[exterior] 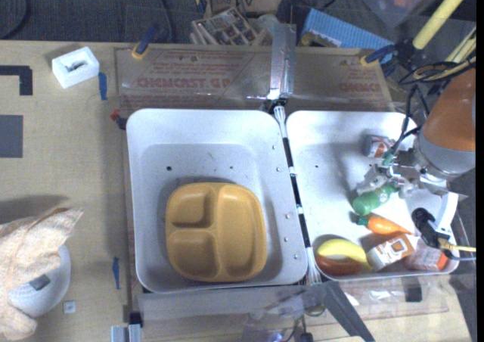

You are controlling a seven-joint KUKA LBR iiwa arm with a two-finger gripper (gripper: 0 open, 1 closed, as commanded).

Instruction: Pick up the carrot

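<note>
carrot low in the right bin, near its front edge.
gripper just above it over a green bottle, grip state unclear; banana and small carton crowd the front.

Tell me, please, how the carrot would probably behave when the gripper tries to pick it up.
The carrot looks smooth, tapered and glossy, so it may slip or roll between fingers. It probably stays stiff, like a plastic toy. It lies close to the green bottle and the small box, so it could nudge them.

Red lettering on clear panel, mirrored; perhaps "CHEMCAST"
</note>
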